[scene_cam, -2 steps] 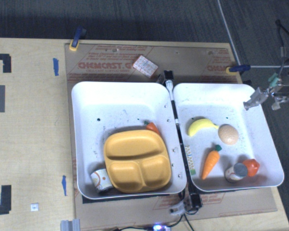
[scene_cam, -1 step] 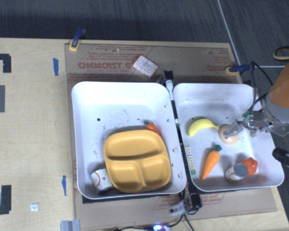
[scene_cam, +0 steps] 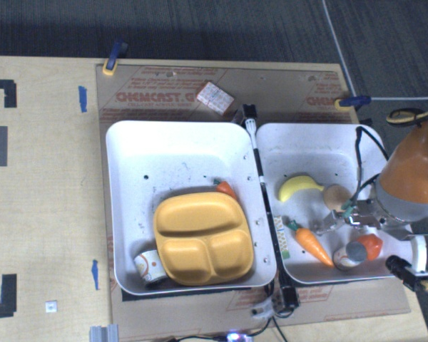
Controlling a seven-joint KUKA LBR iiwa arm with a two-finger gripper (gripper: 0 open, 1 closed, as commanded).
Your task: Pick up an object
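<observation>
Carrot [scene_cam: 314,244]: this is the nearest candidate for pickup, judged by its position relative to the arm. In the camera view, locate it in the right bin [scene_cam: 307,137], lying at a slant on the bin floor, green stem end toward the divider between the bins.

Note the other items in the right bin: a banana [scene_cam: 299,186] near the middle, a tan rounded object [scene_cam: 335,194] just beside it, and a red-and-grey item [scene_cam: 358,250] near the front wall. The left bin [scene_cam: 171,148] holds a yellow compartment tray [scene_cam: 202,235], a small orange piece [scene_cam: 225,188] at its rear edge and a small round object [scene_cam: 148,263] at its front-left corner.

The claw [scene_cam: 348,216] sits low over the right bin, between the tan object and the red-and-grey item. You cannot tell how far it is parted, and nothing shows between its tips.

Task status: no object is lifted. All items rest in the bins on the surface [scene_cam: 43,191]. Grasp and lift remain.
</observation>
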